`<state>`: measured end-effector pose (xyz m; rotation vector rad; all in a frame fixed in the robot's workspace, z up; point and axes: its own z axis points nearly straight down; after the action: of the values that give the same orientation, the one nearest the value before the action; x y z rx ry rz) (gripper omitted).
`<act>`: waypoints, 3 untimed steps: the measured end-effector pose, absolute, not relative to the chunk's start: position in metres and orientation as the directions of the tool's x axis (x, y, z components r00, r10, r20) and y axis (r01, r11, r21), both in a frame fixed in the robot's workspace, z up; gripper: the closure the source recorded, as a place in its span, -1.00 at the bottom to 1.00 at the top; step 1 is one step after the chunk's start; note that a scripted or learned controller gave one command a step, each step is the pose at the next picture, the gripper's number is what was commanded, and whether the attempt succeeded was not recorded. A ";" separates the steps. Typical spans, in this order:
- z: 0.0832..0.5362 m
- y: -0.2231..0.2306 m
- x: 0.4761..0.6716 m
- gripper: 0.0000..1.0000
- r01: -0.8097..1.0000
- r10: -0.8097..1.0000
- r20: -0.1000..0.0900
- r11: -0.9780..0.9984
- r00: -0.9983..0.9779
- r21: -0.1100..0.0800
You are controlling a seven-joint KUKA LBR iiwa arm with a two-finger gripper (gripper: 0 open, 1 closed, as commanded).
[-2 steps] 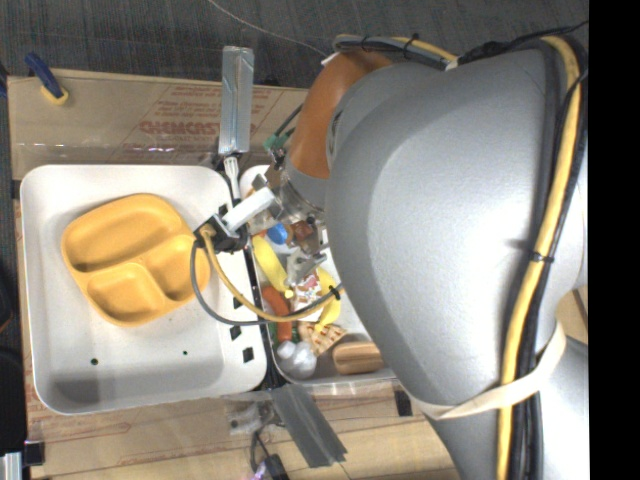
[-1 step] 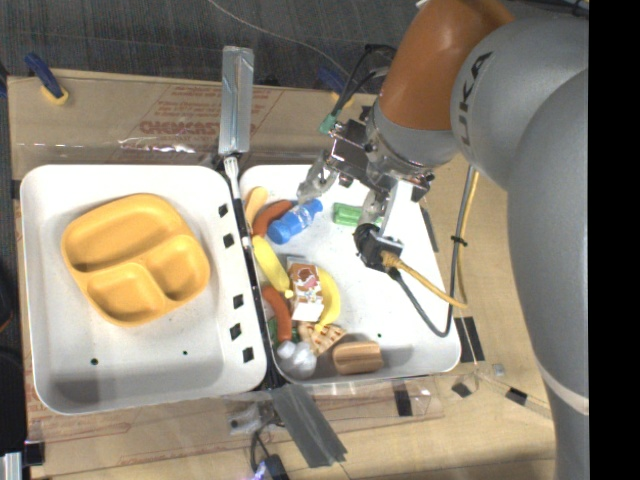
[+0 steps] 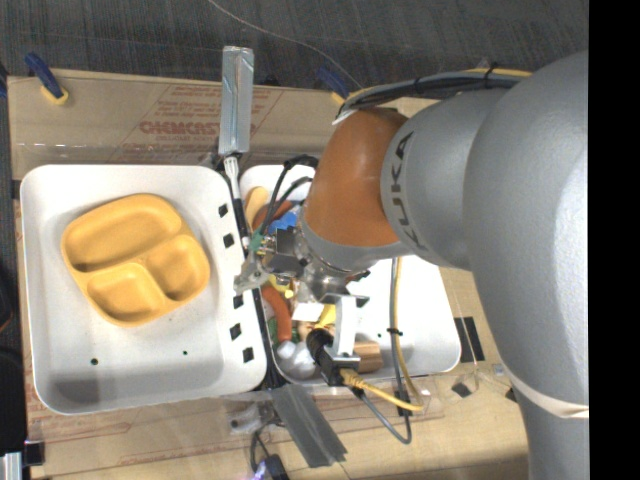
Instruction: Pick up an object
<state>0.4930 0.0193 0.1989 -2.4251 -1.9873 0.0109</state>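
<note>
Camera view, centre frame: we see the end effector (image 3: 312, 320) low in the right bin (image 3: 435, 313); the carrot (image 3: 278, 313) lies perhaps just left, running top-to-bottom; grip state unreadable.

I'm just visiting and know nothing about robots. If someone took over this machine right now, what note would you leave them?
Gripper: down in the right bin, over a cluttered pile of small objects by the divider; the arm hides its grip.
Left bin: a yellow divided tray.
Done: the reach into the pile.
Left: no object visibly lifted, so confirm a grasp, then raise.
</note>
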 end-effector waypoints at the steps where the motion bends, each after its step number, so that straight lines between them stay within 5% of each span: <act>1: 0.191 0.029 0.486 -1.00 0.907 0.907 -0.001 -0.421 0.421 -0.007; 2: 0.190 -0.038 0.536 -1.00 0.789 0.789 -0.004 -0.615 0.615 -0.003; 3: 0.309 -0.062 0.481 -1.00 0.994 0.994 0.000 -0.113 0.113 0.003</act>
<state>0.4809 -0.0615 0.3090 -2.3453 -2.0936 -0.0022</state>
